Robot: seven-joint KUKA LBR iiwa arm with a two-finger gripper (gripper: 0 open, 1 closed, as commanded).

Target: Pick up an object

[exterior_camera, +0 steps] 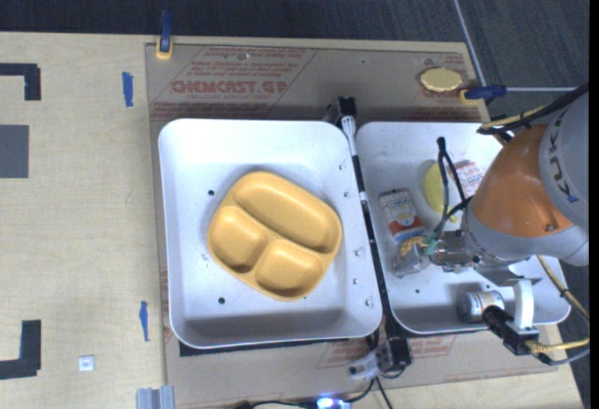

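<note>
A glossy yellow moulded tray (273, 234), rounded and split into three, fills the left bin (187, 154). At three o'clock, a crinkly packet (401, 222) lies in the right bin (393, 140), beside the gripper (438, 250); its grip I cannot tell.

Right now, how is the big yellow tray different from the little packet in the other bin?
The yellow tray is much bigger than the small packet. The tray is one plain yellow colour with three hollows; the packet is flat, pale, with red and blue print. The tray lies in the left bin, far from the arm; the packet lies in the right bin, close beside the arm's wrist. Both rest on a white bin floor.
</note>
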